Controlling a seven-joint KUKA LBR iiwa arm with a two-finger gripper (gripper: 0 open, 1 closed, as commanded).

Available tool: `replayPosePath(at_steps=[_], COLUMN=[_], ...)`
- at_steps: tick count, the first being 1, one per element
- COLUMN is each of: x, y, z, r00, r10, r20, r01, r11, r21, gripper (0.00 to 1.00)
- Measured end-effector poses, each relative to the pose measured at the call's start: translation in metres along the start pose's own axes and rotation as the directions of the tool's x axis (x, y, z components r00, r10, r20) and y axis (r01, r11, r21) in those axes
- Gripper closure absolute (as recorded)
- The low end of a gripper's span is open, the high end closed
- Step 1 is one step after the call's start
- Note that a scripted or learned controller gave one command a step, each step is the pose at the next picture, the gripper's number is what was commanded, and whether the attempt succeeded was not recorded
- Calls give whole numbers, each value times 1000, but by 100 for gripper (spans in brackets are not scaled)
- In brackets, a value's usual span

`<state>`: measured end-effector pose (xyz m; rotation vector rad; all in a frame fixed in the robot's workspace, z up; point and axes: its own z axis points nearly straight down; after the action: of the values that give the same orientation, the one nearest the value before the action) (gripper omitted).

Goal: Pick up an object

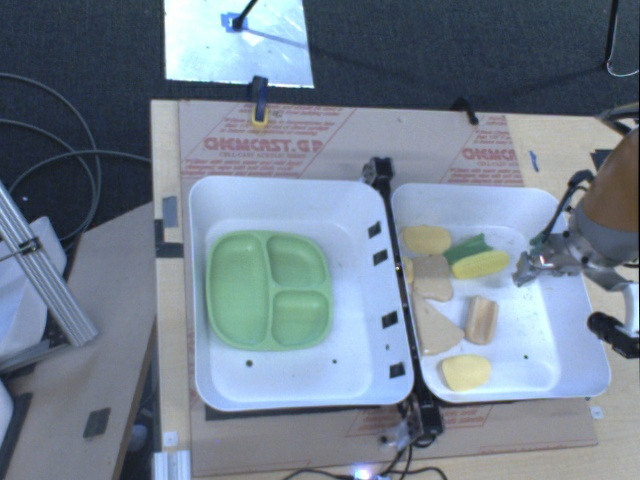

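the left bin [215,368] holds a green divided tray [268,290]. the right bin [570,368] holds the pickable items: a yellow-and-green sponge [476,258], pale yellow piece [427,239], tan slices [433,278], a bread-like piece [481,320] and a yellow lump [466,372] (near the front wall). the gripper [528,266] hovers just right of the sponge; whether its fingers are apart or together i cannot tell.
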<state>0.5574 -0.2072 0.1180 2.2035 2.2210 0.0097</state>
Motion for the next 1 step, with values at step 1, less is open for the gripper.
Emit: replayPosePath(at_steps=[1], x=[70], y=[-71], z=[-43], r00=[1000], r10=[1], r20=[-8], r01=[-1], r11=[1000], r21=[14], gripper=[100])
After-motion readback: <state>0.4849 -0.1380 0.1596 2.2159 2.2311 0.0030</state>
